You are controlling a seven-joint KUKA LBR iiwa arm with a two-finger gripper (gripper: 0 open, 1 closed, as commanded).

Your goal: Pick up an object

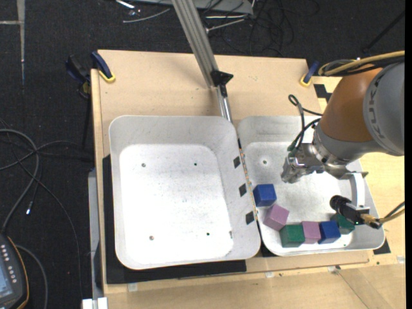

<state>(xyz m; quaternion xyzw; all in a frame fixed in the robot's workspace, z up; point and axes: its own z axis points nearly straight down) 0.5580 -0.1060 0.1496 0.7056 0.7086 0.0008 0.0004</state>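
The gripper (293, 171) hangs over the right bin (270, 134); whether it is wide or narrow cannot be told, and nothing is seen in its grasp. A blue block (264, 194) lies just below and left of it. Further below sit a purple block (277, 217), a green block (292, 235), a second purple block (311, 231) and a second blue block (329, 230), clustered together. The left bin (129, 140) lies well to its left.
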